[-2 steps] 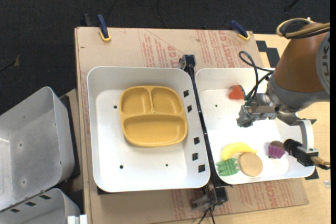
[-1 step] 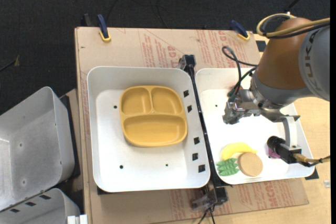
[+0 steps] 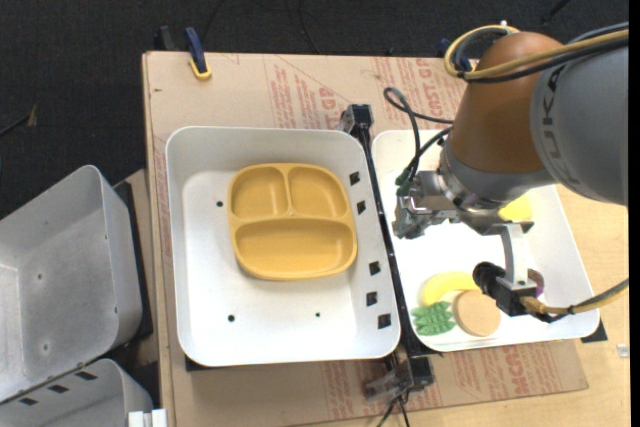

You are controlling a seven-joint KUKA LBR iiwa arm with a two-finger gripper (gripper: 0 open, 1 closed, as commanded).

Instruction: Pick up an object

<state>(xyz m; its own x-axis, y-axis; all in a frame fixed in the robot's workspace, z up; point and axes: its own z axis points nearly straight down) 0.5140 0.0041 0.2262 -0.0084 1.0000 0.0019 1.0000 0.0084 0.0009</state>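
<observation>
Hovering over the right bin (image 3: 575, 245), gripper (image 3: 410, 220) at its left wall; fingers' state impossible to tell; reaching, seemingly; toys (image 3: 455, 305) lying near; next, shifting nearward, descending, closing; tray (image 3: 292, 220) sitting left.

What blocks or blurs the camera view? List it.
Camera view: the arm looms large and soft-edged, covering much of the right bin; light is even, with faint shadows under the yellow divided plate; the small items near the claw look slightly blurred.
</observation>
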